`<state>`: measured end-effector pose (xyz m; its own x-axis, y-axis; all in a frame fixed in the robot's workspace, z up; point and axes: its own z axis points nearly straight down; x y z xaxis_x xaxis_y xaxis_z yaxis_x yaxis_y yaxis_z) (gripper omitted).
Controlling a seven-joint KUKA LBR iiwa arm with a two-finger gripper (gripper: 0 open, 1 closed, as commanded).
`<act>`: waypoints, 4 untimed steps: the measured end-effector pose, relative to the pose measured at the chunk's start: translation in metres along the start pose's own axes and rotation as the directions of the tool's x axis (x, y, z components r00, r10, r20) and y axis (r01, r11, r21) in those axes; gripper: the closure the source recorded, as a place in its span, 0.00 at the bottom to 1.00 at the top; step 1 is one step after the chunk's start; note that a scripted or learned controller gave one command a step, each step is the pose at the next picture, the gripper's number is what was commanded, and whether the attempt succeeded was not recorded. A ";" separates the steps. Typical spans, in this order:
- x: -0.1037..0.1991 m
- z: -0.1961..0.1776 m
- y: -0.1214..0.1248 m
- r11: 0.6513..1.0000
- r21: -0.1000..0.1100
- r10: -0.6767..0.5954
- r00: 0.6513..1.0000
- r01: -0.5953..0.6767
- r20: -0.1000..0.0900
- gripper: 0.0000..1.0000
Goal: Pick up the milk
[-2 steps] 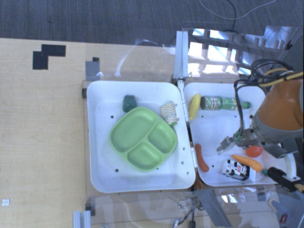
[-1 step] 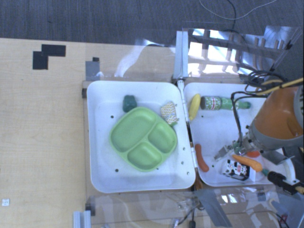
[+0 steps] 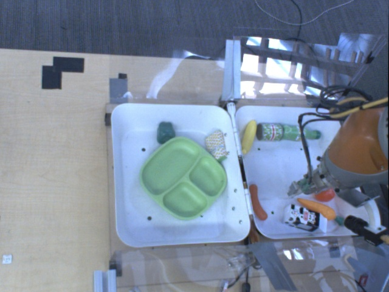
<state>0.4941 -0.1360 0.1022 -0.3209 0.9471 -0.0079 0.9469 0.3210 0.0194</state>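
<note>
My gripper (image 3: 302,187) hangs low over the right bin (image 3: 276,169), at about three o'clock in the camera view, with the grey arm and its orange band (image 3: 362,143) coming in from the right above it. Whether it is open or closed I cannot tell; the tips are small and blurred against the white floor, and nothing is seen between them. The milk (image 3: 302,216), a small white carton with dark print, lies at five o'clock of the gripper, near the bin's near edge and apart from my tool. A carrot (image 3: 317,207) lies across the carton's upper right side, touching it, and a red tomato (image 3: 324,194) sits just beside the carrot at its one o'clock. A red sausage (image 3: 258,202) lies at the bin's left wall, at nine o'clock of the milk. At the far end a yellow banana (image 3: 248,136) stands beside a green bottle (image 3: 285,132) lying on its side. In the left bin (image 3: 124,163) a green divided plate (image 3: 184,177) takes the centre, with a dark green block (image 3: 165,132) at its eleven o'clock and a patterned sponge (image 3: 216,143) at its one o'clock.
</note>
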 end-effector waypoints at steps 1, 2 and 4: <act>0.000 0.000 0.000 1.000 0.000 0.000 1.000 0.000 0.000 0.00; 0.025 0.012 0.005 1.000 0.006 0.006 1.000 -0.006 0.001 0.00; -0.027 0.012 -0.011 0.983 0.003 -0.185 0.983 0.185 -0.001 0.00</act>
<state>0.4928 -0.1648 0.0901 -0.4905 0.8714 -0.0105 0.8713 0.4906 0.0145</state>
